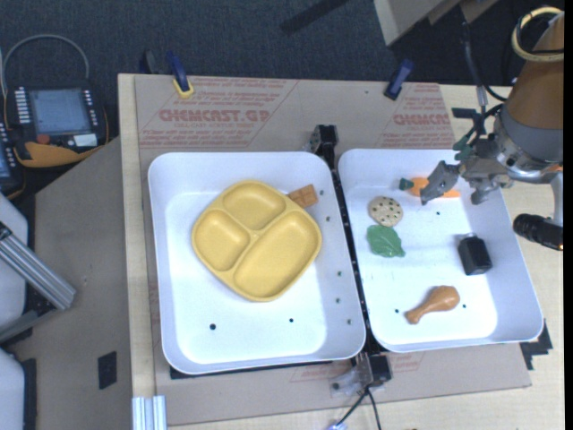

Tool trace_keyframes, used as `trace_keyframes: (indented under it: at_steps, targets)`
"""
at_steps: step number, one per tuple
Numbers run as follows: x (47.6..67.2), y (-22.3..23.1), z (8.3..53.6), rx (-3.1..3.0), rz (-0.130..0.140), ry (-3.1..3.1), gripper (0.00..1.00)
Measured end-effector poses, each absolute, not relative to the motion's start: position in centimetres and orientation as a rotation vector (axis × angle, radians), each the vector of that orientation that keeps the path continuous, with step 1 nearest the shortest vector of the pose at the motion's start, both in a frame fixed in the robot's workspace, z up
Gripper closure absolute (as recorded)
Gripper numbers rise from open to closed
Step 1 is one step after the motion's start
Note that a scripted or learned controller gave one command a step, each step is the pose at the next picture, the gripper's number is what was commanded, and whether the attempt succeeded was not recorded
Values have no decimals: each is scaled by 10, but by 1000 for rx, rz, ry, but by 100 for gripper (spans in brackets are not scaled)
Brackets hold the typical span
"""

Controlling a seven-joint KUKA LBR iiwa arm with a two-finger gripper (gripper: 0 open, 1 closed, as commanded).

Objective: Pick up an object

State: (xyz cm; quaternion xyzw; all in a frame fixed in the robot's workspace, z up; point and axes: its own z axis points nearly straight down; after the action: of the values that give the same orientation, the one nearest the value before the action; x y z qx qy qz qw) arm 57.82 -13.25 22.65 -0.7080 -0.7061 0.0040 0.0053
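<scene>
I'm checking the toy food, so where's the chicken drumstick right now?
The chicken drumstick lies in the right bin, near its front edge, below the black block and the green leaf.

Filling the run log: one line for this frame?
arm: over right bin | gripper: above orange toy, grasp unconfirmed | also in bin: cookie, green leaf, drumstick, black block

This was a robotics lab or test cell rather than a home. A grey and orange industrial arm reached over two white bins set on a brown board clamped at its far edge. A handheld control pendant with a screen lay to the left, and cables ran off the front edge.
</scene>
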Motion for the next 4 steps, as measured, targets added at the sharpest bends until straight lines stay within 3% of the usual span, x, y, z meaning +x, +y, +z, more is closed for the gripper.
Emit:
trace_keyframes:
  at_steps: [1, 4]
  targets:
    - [581, -132, 234, -2222, 0, -2222, 0]
    - [587, -120, 87, -2220, 3, -2217, 0]
